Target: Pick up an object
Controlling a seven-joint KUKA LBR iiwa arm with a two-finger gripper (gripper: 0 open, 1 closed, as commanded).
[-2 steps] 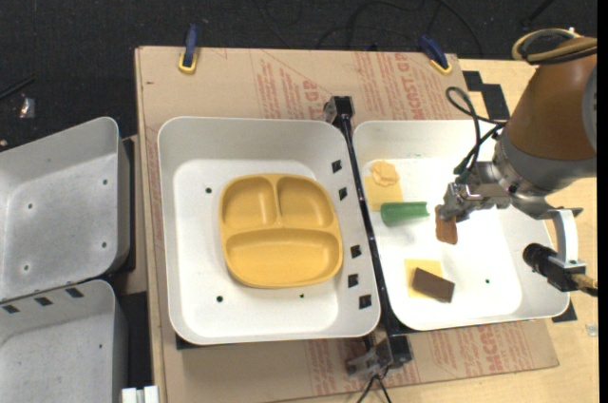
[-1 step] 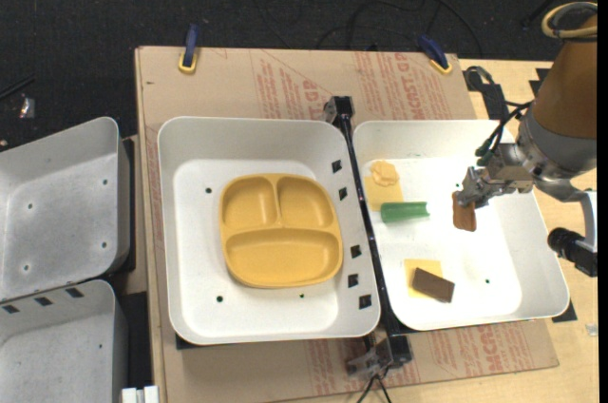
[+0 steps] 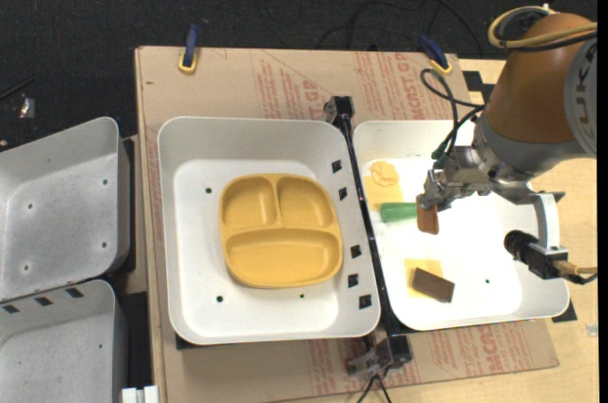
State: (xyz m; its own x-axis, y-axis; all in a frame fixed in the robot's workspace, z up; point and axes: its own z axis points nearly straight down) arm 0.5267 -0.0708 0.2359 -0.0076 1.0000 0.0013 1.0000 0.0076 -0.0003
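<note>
One arm enters from the right, its orange band uppermost and the grey wrist angled down and leftward. The hand [image 3: 429, 209] hangs low at the end of the wrist, pointing downward. Black cabling loops from the wrist up along the arm's left side.

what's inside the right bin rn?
Right bin holds a green piece, a pale yellow piece and a brown block. The pincer and arm cover its upper right part.
</note>
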